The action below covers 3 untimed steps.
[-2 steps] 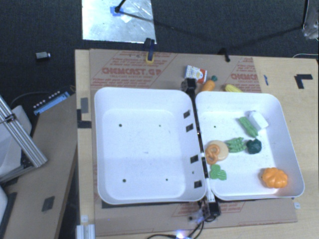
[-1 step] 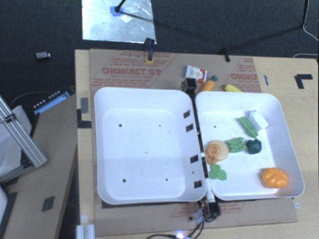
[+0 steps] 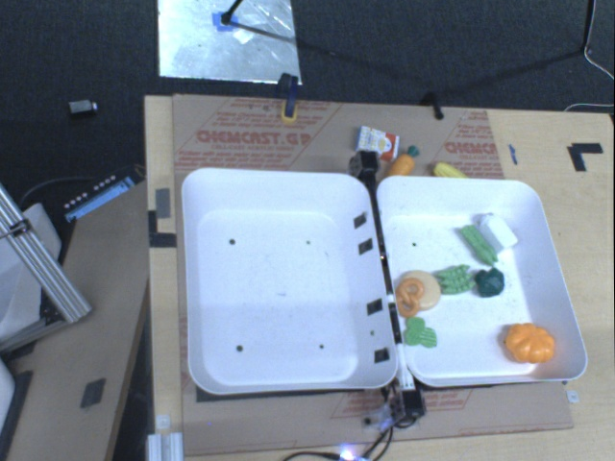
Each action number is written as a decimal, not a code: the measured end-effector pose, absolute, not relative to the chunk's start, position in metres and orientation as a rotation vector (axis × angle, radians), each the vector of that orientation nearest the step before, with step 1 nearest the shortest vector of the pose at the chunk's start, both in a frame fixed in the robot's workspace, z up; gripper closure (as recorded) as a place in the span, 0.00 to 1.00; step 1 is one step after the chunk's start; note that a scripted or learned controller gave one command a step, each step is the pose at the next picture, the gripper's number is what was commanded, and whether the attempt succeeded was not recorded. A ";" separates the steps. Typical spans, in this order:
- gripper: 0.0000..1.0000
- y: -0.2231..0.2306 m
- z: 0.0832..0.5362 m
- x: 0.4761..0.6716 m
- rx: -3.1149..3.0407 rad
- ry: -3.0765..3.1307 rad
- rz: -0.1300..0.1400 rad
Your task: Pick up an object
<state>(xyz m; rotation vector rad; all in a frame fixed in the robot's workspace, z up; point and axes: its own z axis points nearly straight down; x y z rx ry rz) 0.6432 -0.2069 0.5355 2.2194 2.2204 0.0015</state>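
Six toys [image 3: 418,293] crowding right bin's [image 3: 553,248] centre.

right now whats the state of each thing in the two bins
orange pumpkin toy: resting in right bin's near right corner
tan round toy: lying beside the divider
white block: touching the green pod
dark green toy: lying loose
left bin: upright, flat

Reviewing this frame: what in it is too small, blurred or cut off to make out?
- Small packet behind the bins, camera view: print too small and blurred to read.
- Dark green item in the right bin: too small to tell its shape; it meets the lighter green piece.
- Metal frame at the left: cut off by the edge.
- Connector below the bins: blurred.
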 end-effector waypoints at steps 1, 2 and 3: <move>1.00 -0.206 0.536 0.670 2.212 2.223 0.002; 1.00 -0.207 0.537 0.562 2.224 2.218 0.002; 1.00 -0.205 0.531 0.639 2.211 2.226 0.003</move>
